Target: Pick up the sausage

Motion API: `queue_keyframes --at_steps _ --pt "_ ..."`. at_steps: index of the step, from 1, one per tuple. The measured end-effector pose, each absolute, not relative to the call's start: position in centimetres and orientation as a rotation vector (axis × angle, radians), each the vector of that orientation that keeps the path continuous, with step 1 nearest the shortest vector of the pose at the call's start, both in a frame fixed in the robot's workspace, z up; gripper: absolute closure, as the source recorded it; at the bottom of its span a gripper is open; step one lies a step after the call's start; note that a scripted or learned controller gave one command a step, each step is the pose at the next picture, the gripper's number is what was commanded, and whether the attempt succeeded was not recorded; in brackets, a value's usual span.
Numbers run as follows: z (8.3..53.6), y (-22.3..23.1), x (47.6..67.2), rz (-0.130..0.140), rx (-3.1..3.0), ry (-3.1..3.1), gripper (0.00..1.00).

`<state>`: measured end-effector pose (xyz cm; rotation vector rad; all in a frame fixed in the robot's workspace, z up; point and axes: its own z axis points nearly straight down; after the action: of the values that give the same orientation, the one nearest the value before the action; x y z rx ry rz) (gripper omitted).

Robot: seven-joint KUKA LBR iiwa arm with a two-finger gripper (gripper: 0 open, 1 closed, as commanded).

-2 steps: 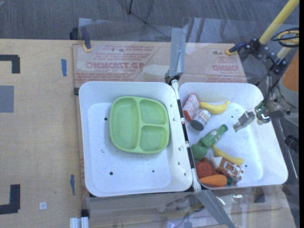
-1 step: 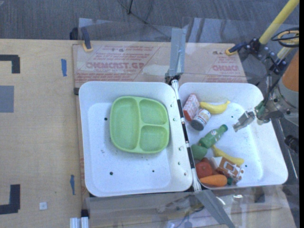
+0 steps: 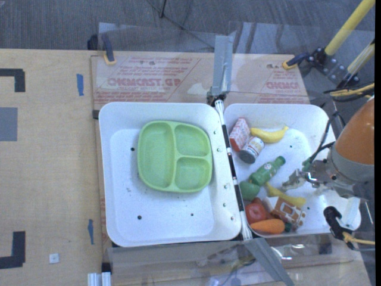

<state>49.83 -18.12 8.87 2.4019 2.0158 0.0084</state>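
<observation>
The pincer [image 3: 296,178] is hovering, fingers spread and holding nothing, over the right bin [image 3: 315,113], just beside the green bottle [image 3: 267,171]; sausage not identifiable among the items.

Green divided plate [image 3: 174,156] in left bin [image 3: 113,177], banana [image 3: 269,134], green bottle [image 3: 267,171], tomato [image 3: 257,211], carrot [image 3: 268,226] right of the plate.

The sausage [image 3: 269,226] is orange and stubby; it lies flat, lengthwise along the near wall of the right bin [image 3: 318,115]
</observation>
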Motion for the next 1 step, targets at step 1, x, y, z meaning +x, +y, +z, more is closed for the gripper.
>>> queue_keyframes --at_steps 1 --pt "8.95 -19.69 49.69 0.02 2.721 1.56 0.0"
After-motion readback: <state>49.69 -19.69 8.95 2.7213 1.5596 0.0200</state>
